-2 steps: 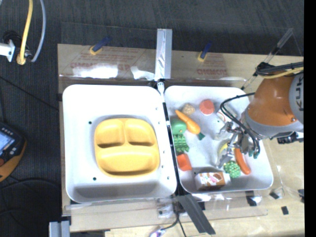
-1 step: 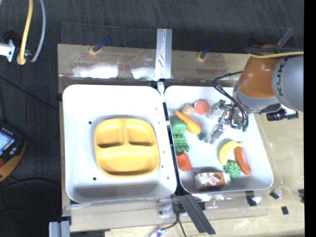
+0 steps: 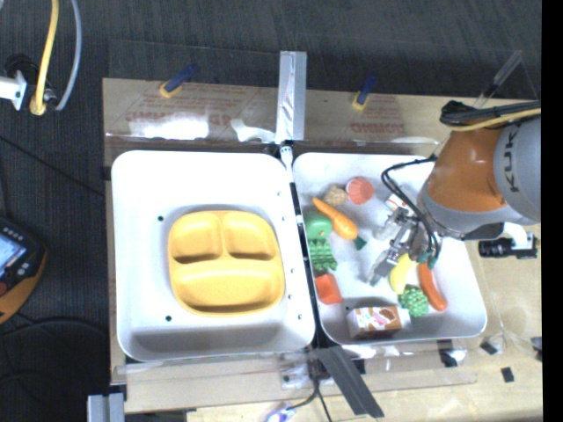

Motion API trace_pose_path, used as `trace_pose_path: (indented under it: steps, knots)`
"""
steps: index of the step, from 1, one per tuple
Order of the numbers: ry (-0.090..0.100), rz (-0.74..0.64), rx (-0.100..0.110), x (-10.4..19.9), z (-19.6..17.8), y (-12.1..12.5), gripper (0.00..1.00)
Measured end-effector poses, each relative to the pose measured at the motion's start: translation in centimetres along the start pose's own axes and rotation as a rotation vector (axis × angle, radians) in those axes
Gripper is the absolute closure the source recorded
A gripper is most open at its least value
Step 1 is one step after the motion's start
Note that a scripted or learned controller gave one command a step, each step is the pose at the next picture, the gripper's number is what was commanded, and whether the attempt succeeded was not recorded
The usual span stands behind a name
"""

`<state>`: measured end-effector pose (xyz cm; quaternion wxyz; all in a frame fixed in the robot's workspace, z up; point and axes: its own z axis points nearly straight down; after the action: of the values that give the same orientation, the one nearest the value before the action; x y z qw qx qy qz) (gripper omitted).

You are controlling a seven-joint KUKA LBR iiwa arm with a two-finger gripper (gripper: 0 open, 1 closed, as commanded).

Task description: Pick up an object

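Hovering low in the right bin [image 3: 466,319], the gripper [image 3: 393,258] sits just beside a yellow banana [image 3: 401,275] and red sausage [image 3: 431,288]; grip state cannot be told. Beyond lies the carrot [image 3: 336,218].

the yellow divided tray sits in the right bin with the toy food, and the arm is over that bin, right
Not quite. The camera view shows the yellow divided tray alone in the left bin. The toy food lies in the right bin, and the arm is over that bin.
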<state>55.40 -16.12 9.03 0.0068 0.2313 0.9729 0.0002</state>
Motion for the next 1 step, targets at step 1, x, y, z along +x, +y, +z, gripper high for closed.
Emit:
trace_pose_path:
  steps: [1]
  knots:
    - [-0.025, 0.065, -0.005, 5.39, -0.51, -2.3, 0.0]
